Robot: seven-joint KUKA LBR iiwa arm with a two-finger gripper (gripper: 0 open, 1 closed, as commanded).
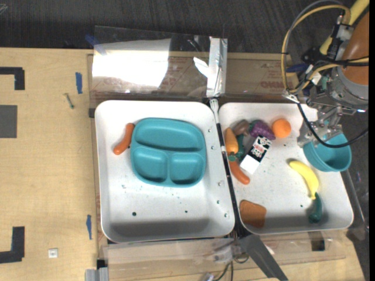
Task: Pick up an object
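Tool (321, 127) at blue bowl (328, 155), rt bin (345, 215).

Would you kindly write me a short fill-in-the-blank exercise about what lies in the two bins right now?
1. The teal divided tray lies in the ____ bin as the camera sees it.
2. The carrot beside that tray lies on the tray's ____ side in the view.
3. The banana lies in the bin that also holds the ____ bowl.
4. The round fruit near the right bin's far edge is coloured ____.

Missing words: left; left; blue; orange
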